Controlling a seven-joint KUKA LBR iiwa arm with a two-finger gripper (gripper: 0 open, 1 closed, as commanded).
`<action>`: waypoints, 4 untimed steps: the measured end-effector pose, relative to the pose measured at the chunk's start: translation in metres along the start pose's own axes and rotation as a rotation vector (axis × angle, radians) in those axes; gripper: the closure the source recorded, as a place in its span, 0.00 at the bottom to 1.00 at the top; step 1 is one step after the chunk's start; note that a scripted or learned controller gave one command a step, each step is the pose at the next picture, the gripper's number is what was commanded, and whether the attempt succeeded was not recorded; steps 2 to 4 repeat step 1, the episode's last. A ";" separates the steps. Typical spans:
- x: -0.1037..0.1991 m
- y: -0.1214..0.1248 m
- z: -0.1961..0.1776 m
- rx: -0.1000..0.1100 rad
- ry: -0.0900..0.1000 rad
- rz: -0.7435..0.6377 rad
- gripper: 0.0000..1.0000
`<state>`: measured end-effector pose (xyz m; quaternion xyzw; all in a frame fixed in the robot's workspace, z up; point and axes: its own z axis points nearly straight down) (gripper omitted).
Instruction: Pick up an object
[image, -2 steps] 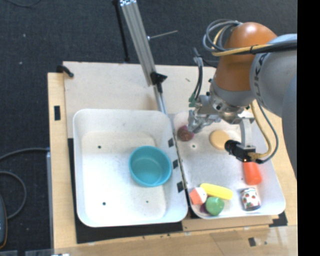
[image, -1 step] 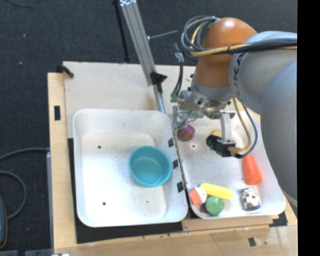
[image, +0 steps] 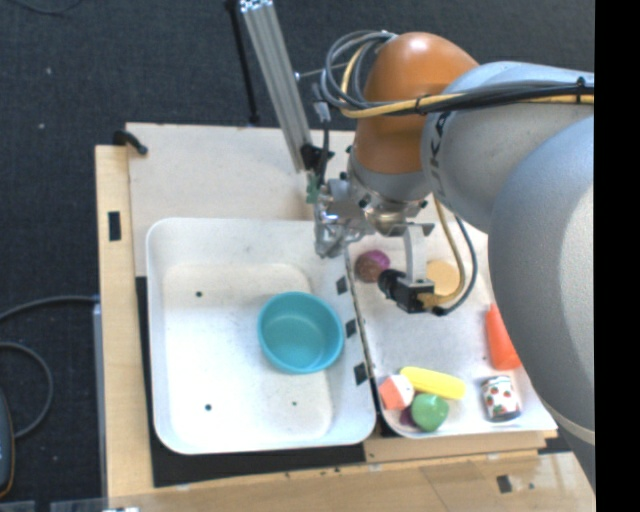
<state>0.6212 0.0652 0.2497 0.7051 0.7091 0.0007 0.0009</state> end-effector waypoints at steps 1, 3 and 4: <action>-0.003 0.000 0.000 0.001 -0.003 0.002 0.00; -0.003 0.000 0.000 0.001 -0.003 0.002 0.00; -0.003 0.000 0.000 0.001 -0.003 0.002 0.00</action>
